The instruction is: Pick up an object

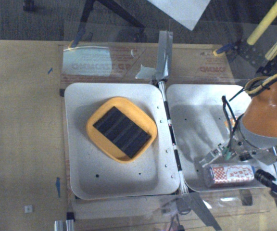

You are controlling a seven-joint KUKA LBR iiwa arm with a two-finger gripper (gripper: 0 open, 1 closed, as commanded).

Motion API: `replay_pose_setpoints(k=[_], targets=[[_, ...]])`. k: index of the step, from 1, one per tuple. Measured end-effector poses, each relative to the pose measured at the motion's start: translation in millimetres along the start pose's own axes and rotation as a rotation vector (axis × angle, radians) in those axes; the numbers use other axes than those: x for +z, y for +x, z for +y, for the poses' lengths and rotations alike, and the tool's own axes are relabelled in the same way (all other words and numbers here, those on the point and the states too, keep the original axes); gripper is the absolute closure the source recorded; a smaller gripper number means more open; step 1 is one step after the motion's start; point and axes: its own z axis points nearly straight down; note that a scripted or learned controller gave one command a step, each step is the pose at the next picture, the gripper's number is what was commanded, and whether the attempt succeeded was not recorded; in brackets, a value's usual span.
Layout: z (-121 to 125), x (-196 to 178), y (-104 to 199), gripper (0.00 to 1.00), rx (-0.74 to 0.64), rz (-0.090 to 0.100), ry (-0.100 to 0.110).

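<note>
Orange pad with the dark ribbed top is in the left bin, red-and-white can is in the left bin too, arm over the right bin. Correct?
One thing is off: the red-and-white can lies in the right bin, near its front edge, not the left. The camera view shows it on its side below the arm. The orange pad is indeed in the left bin.

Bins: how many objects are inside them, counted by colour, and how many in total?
Yellow with a dark top: 1, the pad in the left bin.
Red-and-white: 1, the can lying in the right bin, beside the gripper.
Total: 2
</note>
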Motion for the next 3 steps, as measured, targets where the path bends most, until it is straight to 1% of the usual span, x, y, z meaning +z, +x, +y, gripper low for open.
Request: replay_pose_setpoints(k=[1, 2, 3], targets=[[9.4, 36.6, 15.4, 0.0, 0.034, -0.003, -0.003], [10.4, 25.8, 13.8, 1.0, 0.039, -0.006, -0.009], [79.2, -59.5, 39.5, 1.0, 0.095, 0.0, 0.0]])
